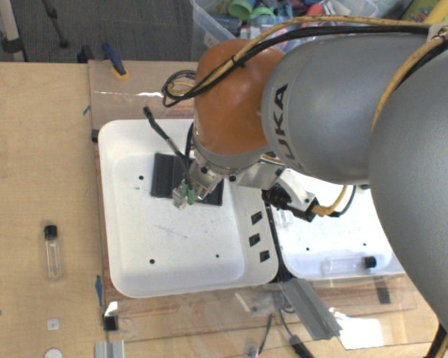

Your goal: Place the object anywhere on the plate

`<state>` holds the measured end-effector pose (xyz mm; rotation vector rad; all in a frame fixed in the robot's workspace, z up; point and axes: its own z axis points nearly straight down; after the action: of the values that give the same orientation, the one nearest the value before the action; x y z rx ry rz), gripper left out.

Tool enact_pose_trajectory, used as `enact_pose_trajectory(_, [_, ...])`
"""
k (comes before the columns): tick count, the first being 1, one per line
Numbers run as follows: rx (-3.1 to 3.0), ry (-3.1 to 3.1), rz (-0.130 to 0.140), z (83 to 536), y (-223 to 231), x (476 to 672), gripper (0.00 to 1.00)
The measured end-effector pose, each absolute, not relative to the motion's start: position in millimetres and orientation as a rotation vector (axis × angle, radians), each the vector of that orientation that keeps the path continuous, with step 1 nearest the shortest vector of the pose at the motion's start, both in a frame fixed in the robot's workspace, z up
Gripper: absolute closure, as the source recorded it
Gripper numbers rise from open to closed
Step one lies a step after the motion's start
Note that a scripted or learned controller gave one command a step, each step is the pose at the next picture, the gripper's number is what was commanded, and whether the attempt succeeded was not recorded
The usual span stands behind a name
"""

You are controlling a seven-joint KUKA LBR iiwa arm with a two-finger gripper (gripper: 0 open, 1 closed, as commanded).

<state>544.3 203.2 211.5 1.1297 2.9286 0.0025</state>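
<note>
Small green-and-clear object, probably light hard plastic, sat at tip of grey claw over left white bin, beside black flat plate. Claw state: could not tell. Best pinched across middle.

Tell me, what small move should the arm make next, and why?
Probably raise the gripper a little, straight up. It sits low over the left bin, with a small green thing at its tip. Whether it grips that thing is unclear, and a short lift should show it.
</note>
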Motion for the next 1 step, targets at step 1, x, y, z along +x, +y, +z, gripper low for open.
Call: enact_pose_trajectory(1, [0.999,2.98,0.0,170.2,219.9,522.0,1.0])
